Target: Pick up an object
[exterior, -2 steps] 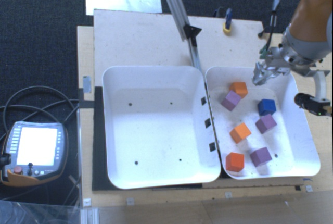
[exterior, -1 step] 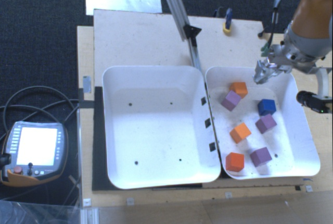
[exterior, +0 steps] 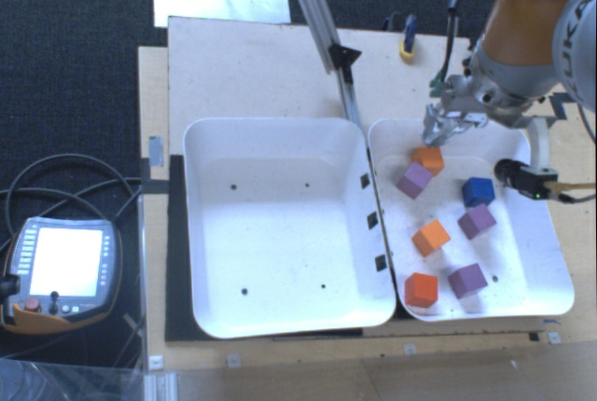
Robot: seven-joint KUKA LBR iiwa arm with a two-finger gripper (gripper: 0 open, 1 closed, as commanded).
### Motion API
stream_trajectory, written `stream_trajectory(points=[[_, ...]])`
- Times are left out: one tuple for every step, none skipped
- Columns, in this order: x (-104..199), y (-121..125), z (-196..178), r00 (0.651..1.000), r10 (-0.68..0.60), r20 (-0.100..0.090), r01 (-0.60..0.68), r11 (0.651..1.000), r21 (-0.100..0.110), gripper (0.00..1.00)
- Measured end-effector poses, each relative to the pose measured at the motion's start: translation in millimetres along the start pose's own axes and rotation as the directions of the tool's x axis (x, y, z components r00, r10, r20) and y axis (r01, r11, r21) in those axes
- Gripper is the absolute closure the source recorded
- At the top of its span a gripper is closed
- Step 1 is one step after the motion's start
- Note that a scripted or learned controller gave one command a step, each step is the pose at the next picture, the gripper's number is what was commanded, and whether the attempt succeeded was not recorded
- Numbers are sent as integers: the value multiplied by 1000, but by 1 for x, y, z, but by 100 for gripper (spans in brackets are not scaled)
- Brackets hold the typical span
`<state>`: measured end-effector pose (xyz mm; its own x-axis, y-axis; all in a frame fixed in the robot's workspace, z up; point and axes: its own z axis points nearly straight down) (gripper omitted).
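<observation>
The table (exterior: 252, 63) carries two white bins side by side; the left bin (exterior: 280, 231) lies toward the table's middle, the right bin (exterior: 546, 283) toward its right edge. The grey and orange arm (exterior: 541, 7) reaches in over the table's far right corner, and its gripper (exterior: 446, 131) hangs above the far left part of the right bin.

Seven small blocks lie in that bin. The orange block (exterior: 429, 159) sits directly below the gripper, just nearer the table's front edge than its tip, with a purple block (exterior: 414, 179) touching or nearly touching it on the front-left side. The blue block (exterior: 478, 191) and the other blocks lie farther toward the front and right.

Whether the fingers are spread or closed cannot be told, as the wrist covers them from above. Nothing visible sits between them. The orange block looks the likeliest target, needing a short descent.
</observation>
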<state>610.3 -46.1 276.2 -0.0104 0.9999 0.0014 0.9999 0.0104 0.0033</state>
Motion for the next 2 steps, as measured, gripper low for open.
stream_trajectory(points=[[49,12,2,1000,0,0,0,1000,0,100],[106,19,7,1000,0,-1,0,1000,1,100]])
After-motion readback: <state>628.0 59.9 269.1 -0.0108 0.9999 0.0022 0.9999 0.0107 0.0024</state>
